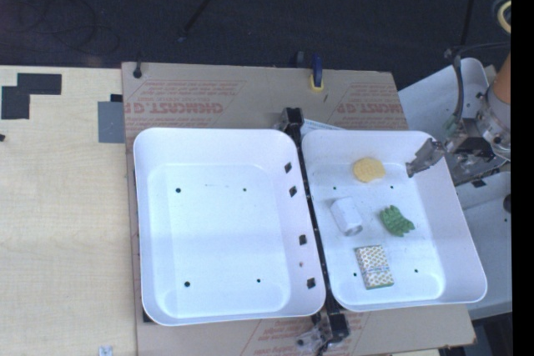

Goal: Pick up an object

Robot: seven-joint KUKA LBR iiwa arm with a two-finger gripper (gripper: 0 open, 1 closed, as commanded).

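- Camera view: I have the tool (425,156) sitting over the upper right edge of the right bin (467,263), arm coming in from the right. I can't tell what state it's in from here; nothing visibly held.
- Candidate objects all lie in the right bin: yellow round piece (369,171) nearest the tool, white cylinder (347,216) mid-bin, green crumpled item (397,221) just right of it, patterned flat packet (375,266) towards the front.
- Left bin (158,179) isn't where I'd aim.
- Risks, my call: cylinder lies on its side and could roll off the pinch; flat packet sits flush on the floor, easy to skate over; cylinder and green item are close, a descent between them could nudge both.
- Writing: red print on the cardboard (209,100) under the bins reads mirrored or inverted; I can't make it out reliably.
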